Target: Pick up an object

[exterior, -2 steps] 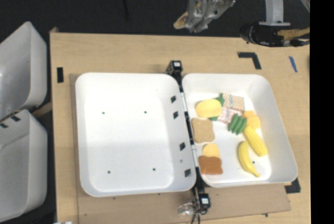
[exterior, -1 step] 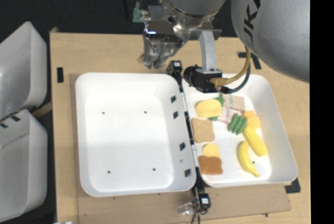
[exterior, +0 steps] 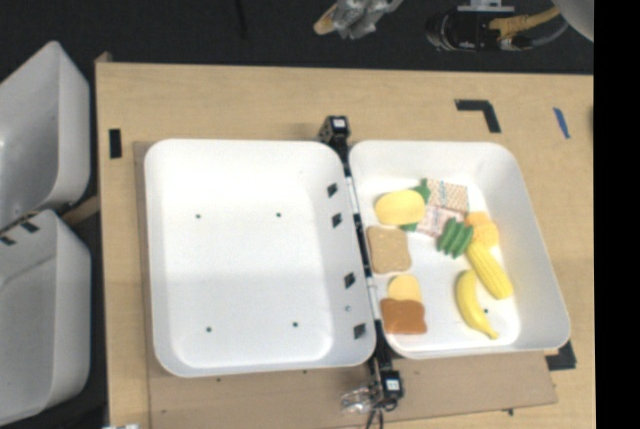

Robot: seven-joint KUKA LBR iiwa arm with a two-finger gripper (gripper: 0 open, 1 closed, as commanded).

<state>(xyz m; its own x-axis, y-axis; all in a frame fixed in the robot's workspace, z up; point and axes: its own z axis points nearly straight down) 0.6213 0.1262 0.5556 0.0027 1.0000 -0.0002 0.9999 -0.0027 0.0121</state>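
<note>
Before the pick: toy food waits in the right bin.

The banana (exterior: pixel 474 304), corn (exterior: pixel 488 267) and bread slice (exterior: pixel 388 249) lie clustered in the right bin (exterior: pixel 520 177); my hand (exterior: pixel 362 9) hangs high beyond the table (exterior: pixel 250 102), grip state unclear, so I must descend over 1 item.

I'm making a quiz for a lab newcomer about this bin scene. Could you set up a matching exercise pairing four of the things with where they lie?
Things:
1. banana
2. lemon
3. end effector
4. left bin

Places:
A. high above the bench's far edge
B. upper left of the toy food pile
C. right bin, near corner
D. beside the bin that holds the food

Pairs: 1-C, 2-B, 3-A, 4-D
</note>
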